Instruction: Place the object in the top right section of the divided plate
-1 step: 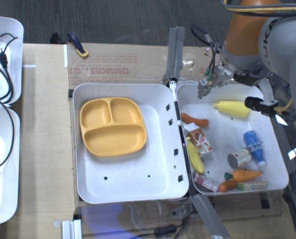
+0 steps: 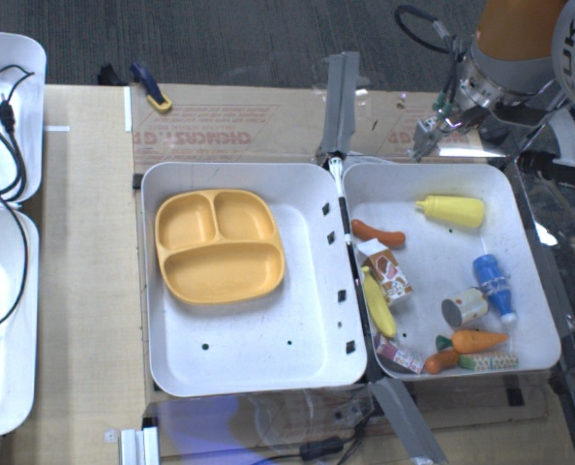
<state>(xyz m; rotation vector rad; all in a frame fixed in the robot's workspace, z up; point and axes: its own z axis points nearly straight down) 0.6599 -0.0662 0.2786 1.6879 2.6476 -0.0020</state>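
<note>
A yellow divided plate (image 2: 220,245) lies in the upper left of the left bin (image 2: 258,342), with its top right section (image 2: 245,215) bare. The right bin (image 2: 428,260) holds a yellow squeeze bottle (image 2: 450,210), a red-orange sausage (image 2: 378,232), a snack packet (image 2: 390,275), a banana (image 2: 378,304), a blue bottle (image 2: 494,286), a small can (image 2: 464,308) and a carrot (image 2: 479,339). My gripper (image 2: 431,136) hangs above the right bin's far rim, up and left of the squeeze bottle, with nothing seen in it.
A metal bracket (image 2: 341,105) stands at the far end of the seam between the bins. A blue and yellow clamp (image 2: 150,89) lies on the cardboard behind the left bin. White trays with black cables (image 2: 2,153) sit at the far left.
</note>
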